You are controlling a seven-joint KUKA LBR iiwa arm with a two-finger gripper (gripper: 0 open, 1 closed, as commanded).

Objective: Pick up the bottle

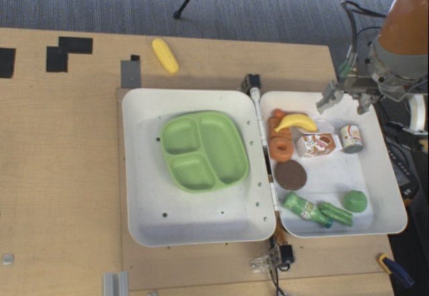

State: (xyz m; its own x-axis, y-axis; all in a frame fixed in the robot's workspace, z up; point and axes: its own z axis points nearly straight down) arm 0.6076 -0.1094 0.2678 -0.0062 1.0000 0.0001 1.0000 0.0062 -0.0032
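Gripper [343, 96] sits at the far right corner of the right bin [395, 217], fingers spread apart with nothing between them, hanging above the bin's upper edge, orange-banded arm [402, 23] behind it. Closest items: small can [350, 138] on its side, carton [315, 144] with red print, banana [295, 122] over an orange piece, orange ring [280, 149], brown disc [291, 174], green ball [356, 201]. Target is the bottle [305, 209], green, lying flat near the bin's front edge, well apart from the gripper, tilted slightly with one end toward the divider. A second green item [338, 213] lies touching or just beside its right end, hard to separate the two. Bottle looks like a toy: plastic, pale label patch around the middle, glossy. Judged light, stiff, somewhat slippery, not fragile; round body may roll when nudged. Best grasp likely across the middle at the label, fingers straddling the short axis, coming straight down; front bin wall and the green neighbour leave little room. Left bin [144, 221] holds a green divided plate [202, 150]. Yellow corn [165, 55] lies on the bench [60, 174] beyond the bins.
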